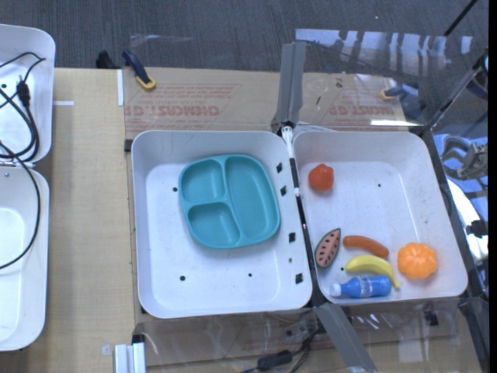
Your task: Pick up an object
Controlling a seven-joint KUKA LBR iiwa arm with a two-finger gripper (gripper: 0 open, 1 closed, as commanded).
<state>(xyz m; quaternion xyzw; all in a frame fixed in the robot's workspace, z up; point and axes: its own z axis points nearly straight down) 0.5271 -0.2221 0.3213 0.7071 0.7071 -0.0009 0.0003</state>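
As I scan from left: teal plate [230,201] in left bin [147,231]. Right bin [435,177] holds tomato [321,177] near divider, then melon slice [328,248], sausage [366,245], banana [373,267], bottle [361,287] at front wall, orange [418,260]. Gripper state: I cannot tell.

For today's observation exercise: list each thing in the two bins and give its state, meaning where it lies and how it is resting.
Teal divided plate: flat in left bin, compartments bare.
Tomato: right bin, alone near the back.
Watermelon slice: lying by the divider.
Sausage: lying flat.
Banana: lying beside the sausage.
Blue bottle: on its side at the front wall.
Orange: resting right of the banana.
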